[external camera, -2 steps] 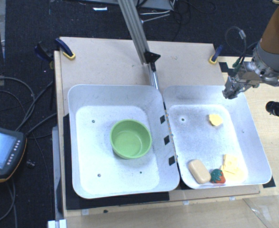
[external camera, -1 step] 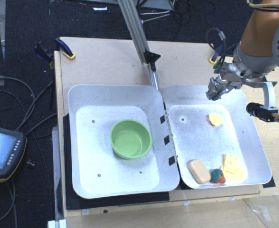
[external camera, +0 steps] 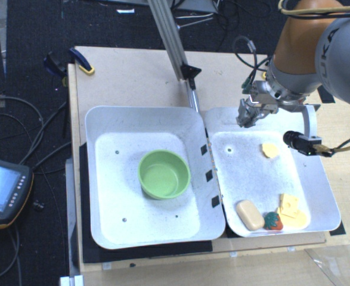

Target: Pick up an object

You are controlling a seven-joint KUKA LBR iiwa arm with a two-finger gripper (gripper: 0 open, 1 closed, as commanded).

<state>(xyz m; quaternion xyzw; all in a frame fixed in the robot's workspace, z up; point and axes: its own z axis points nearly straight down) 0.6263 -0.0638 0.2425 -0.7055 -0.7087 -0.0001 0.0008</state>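
Nearest to me, along the near edge of the right bin [external camera: 318,177], I see three things bunched together: a tan oval block [external camera: 250,214], a small red and green piece [external camera: 273,220] just right of it and touching or nearly so, and a flat yellow piece [external camera: 293,211] at the near right corner, against the red and green one. Further back in that bin, a small yellow lump [external camera: 270,151] lies alone, well apart from the three.

In the left bin [external camera: 103,159] a green bowl [external camera: 164,174] stands upright near the middle (nothing inside it that I can make out).

Further still, the gripper [external camera: 246,119] hangs over the far left corner of the right bin, left of and beyond the yellow lump, not touching any object. From this angle I cannot tell how it is set, and I see nothing held in it. Both bins rest on the pale wooden surface [external camera: 133,76].
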